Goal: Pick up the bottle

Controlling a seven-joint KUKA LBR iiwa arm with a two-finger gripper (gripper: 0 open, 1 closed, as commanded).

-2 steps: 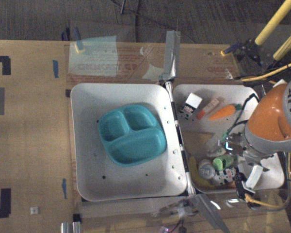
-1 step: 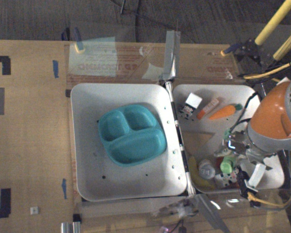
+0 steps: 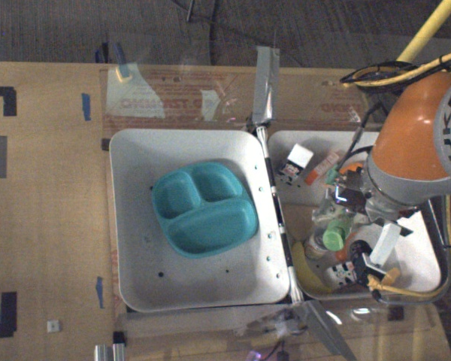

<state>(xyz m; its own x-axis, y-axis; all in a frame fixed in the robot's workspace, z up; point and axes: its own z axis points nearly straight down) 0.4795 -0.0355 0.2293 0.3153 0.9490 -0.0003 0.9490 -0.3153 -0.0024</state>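
Observation:
A clear bottle with a green cap lies in the right bin, near the middle of its left half. My gripper hangs below the arm's orange band, just above and to the right of the bottle's cap. It sits close over the bottle, and the wrist hides part of the bottle's body. I cannot make out whether it touches the bottle.
The left bin holds a teal divided plate. Around the bottle lie a white box, an orange-tipped tube, a yellow curved piece and small toys. A yellow cable trails behind the arm.

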